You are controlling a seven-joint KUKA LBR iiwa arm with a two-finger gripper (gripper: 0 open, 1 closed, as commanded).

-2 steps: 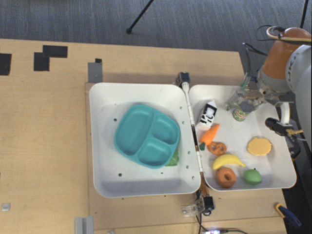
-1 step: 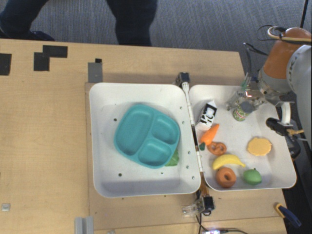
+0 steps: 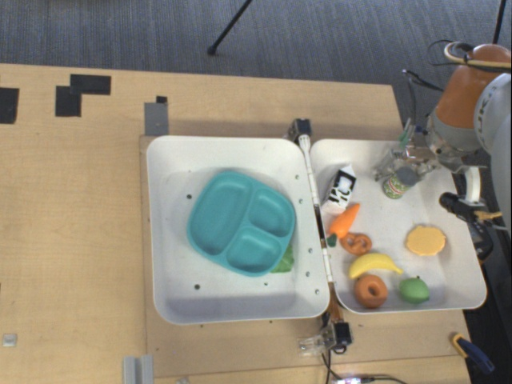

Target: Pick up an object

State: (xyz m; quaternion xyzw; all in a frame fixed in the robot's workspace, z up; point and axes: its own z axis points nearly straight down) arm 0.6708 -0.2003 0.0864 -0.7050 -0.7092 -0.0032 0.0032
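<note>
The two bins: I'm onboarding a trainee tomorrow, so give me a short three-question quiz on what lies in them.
1. True or false: the teal divided tray lies in the right bin.
2. Which touches the donut? A) cookie B) banana C) lime
3. Fill in: the pincer is above the green ____.

Key: 1 false, it lies in the left bin; 2 B; 3 can.

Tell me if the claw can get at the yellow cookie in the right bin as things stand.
Probably yes. The yellow cookie lies flat by itself on bare bin floor, nothing on top, and the claw hovers over the same right bin, by the green can.
</note>
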